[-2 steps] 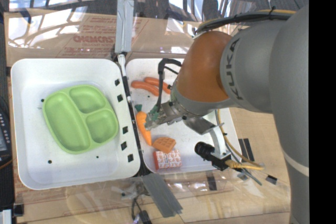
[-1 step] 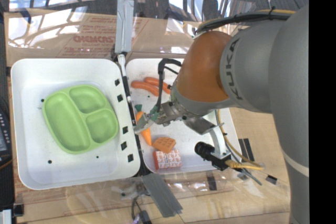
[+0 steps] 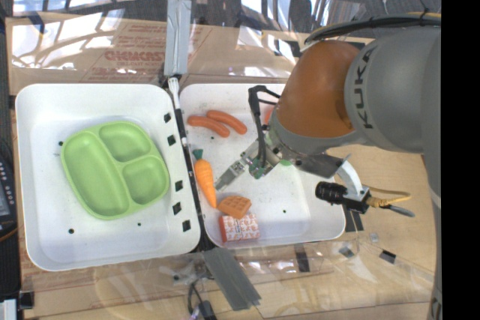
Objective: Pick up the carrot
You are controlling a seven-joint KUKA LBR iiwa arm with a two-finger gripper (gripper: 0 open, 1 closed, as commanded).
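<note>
carrot (image 3: 205, 181): orange, tapered, small green tuft at the top end, looks like a toy. Lying flat on the floor of the right bin (image 3: 296, 225), hard against that bin's left wall, long axis roughly along the wall with the green end toward the far side and the tip pointing to the near side and slightly right. Nothing on top of it, fully visible, tip just beside the waffle piece (image 3: 235, 205)

Single fixed camera above bench (image 3: 390, 236), looking down at slant on both bins (image 3: 45, 236); arm (image 3: 390, 86) enters right.
</note>
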